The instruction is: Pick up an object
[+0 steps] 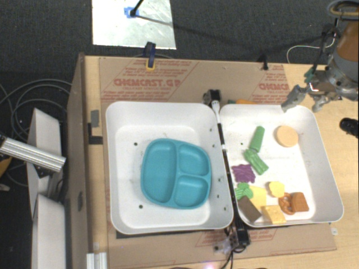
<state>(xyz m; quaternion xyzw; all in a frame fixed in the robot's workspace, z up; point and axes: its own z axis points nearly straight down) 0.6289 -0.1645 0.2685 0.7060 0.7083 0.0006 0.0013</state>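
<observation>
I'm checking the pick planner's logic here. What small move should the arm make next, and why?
Probably move the gripper left and down over the tan round disc. The gripper is open and holds nothing, sitting above the right bin's far rim, and the disc lies nearest, apart from the other toys.

Both shallow white plastic bins, the left one (120, 122) and the right one (320, 167), look smooth with a soft sheen. The teal divided plastic plate (175, 172) is smooth and satin. The tan bench top (185, 77), printed with red lettering, looks like matt cardboard or paper-faced board. The dark floor covering (39, 32) looks rough, like carpet. A silvery square sheet (134, 17) beyond the bench's far edge looks like brushed metal.
</observation>
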